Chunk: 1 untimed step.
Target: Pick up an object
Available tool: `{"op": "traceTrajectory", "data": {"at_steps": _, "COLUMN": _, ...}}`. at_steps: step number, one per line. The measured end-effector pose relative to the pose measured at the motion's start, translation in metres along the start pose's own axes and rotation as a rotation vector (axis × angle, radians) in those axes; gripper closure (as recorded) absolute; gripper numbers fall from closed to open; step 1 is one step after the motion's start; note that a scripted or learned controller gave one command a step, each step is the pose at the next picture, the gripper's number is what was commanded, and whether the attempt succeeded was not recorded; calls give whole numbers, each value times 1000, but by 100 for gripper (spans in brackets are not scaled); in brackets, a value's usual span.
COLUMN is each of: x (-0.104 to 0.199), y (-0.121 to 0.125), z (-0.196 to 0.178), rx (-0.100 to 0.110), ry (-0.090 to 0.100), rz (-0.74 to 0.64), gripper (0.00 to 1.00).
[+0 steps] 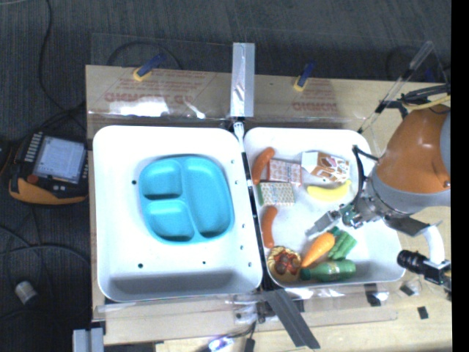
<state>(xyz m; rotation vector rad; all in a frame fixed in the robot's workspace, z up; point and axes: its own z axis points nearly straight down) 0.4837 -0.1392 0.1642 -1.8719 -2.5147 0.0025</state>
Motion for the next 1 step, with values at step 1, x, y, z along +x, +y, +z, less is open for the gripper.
{"op": "traceTrajectory", "data": {"at_steps": 1, "x": 7, "y": 10, "z": 63, "rx": -24, "ry": -13, "rz": -16, "gripper": 0}}
